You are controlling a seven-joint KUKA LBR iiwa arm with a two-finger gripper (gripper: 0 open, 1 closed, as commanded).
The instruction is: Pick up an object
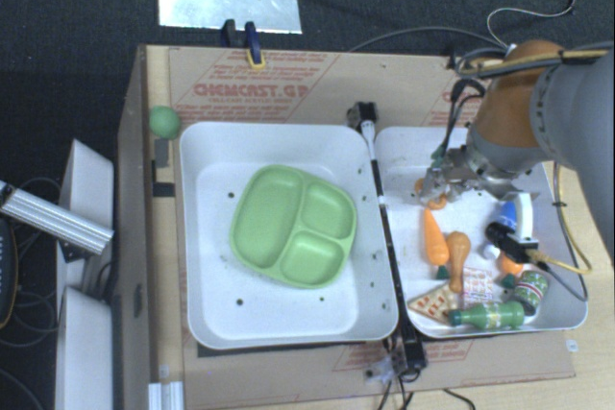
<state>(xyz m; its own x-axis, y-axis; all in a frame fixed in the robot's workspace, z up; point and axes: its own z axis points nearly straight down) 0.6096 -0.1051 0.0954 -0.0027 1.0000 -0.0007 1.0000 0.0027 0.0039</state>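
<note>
Claw (445, 180) sat low in the far-left part of the right bin (404, 158), arm coming in from the right. Wide or narrow: could not tell, the wrist hid it. Nothing seen held.

Orange bit (437, 201) lay just on the near side of the claw, touching it or nearly so. Shape unclear. My guess was that this was the thing to take. It lay almost straight below and a shade nearer, so a short drop looked enough.

Carrot (435, 238) came next, near of the bit. Its long axis ran near to far with a slight lean. An orange drumstick (458, 251) lay close on its right, perhaps touching. A grab at the carrot would likely want to close left-right across that axis, and the drumstick might crowd it.

Further out, at the near-right end of the same bin:
- bottle (490, 314), green, lying left-right along the near wall
- can (531, 284), just beyond it
- tube (520, 209), white and blue, further back

All three had labels, too small to read.

Left bin (192, 206) held a green plate (293, 226) with three wells, well apart from the claw.

Board (317, 77) under the bins carried red print reading "CHEMCAST GP". Smaller lines there were not legible.
</note>
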